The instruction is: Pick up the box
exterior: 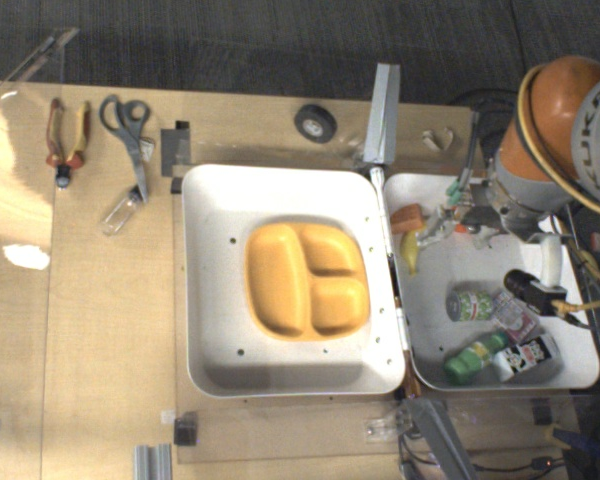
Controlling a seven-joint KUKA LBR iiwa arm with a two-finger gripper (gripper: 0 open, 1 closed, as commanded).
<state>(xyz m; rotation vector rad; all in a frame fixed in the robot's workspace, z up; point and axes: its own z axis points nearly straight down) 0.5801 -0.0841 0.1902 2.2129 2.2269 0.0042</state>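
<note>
A small reddish-brown box (407,215) lies at the far left corner of the right bin (580,373). A black and white carton (527,355) lies near that bin's front right. My gripper (450,220) hangs over the back of the right bin, just right of the reddish-brown box and close to it. Nothing shows as held in it. The grey arm with its orange band (555,108) comes in from the upper right.
In the right bin also lie a yellow banana (410,252), a pale green can (470,303), a green bottle (472,361) and a clear wrapped item (515,314). The left bin (210,268) holds a yellow divided tray (307,278). Scissors (130,133) and pliers (65,138) lie on the bench.
</note>
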